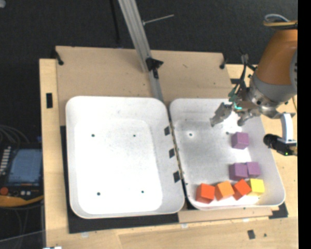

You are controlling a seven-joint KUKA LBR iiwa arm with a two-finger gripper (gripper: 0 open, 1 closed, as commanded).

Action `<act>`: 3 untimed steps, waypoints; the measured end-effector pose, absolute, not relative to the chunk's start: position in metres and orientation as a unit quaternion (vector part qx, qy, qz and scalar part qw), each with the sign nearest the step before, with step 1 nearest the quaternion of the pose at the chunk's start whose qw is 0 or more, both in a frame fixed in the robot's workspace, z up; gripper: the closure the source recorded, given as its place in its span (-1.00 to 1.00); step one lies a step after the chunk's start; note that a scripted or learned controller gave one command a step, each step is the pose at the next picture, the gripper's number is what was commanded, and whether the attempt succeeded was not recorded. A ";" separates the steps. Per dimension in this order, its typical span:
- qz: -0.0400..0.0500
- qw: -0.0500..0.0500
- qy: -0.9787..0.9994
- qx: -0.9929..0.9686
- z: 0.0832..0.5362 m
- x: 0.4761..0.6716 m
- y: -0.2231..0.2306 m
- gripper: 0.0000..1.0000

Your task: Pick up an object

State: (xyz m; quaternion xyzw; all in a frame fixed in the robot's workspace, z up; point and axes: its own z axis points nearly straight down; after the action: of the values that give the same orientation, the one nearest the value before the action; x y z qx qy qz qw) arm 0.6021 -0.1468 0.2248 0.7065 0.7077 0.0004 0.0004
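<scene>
A pale wooden tabletop [103, 69] carries two shallow white bins side by side, seen from above at a slant. The left bin [119, 154], a smooth rounded-corner tray faintly speckled grey, shows a few small dark dots on its floor. A slim metal pole [137, 35] slants down from the top of the view to the seam between the bins.

The right bin [197, 139], of the same glossy white plastic, holds a scatter of small matte cubes. Along its near edge an orange-red block [205, 192] sits touching an orange block [224, 190], then a red block [242, 188] tilted on the diagonal, then a yellow block [257, 185]. Just behind that row two purple blocks [244, 170] stand pressed together. A lone purple block [240, 140] lies apart, farther up the bin toward its right wall.

The pincer [229, 113] hangs over the upper part of the right bin, its two grey fingers spread apart with nothing between them. The lone purple block lies near it, below and slightly to the right of the fingertips, not touching them; the other cubes lie well apart toward the near edge. Behind the pincer rises the arm [280, 61], grey metal under a rounded orange band, reaching in from the right.
</scene>
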 end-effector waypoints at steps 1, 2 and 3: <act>-0.001 -0.001 0.707 0.708 0.164 0.604 -0.147 -1.00; -0.002 -0.001 0.707 0.707 0.106 0.611 -0.145 -1.00; -0.001 0.001 0.706 0.708 0.097 0.612 -0.146 -1.00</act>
State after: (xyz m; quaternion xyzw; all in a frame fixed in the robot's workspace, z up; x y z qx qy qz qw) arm 0.6116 -0.1458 0.0971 0.7084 0.7058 -0.0009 0.0005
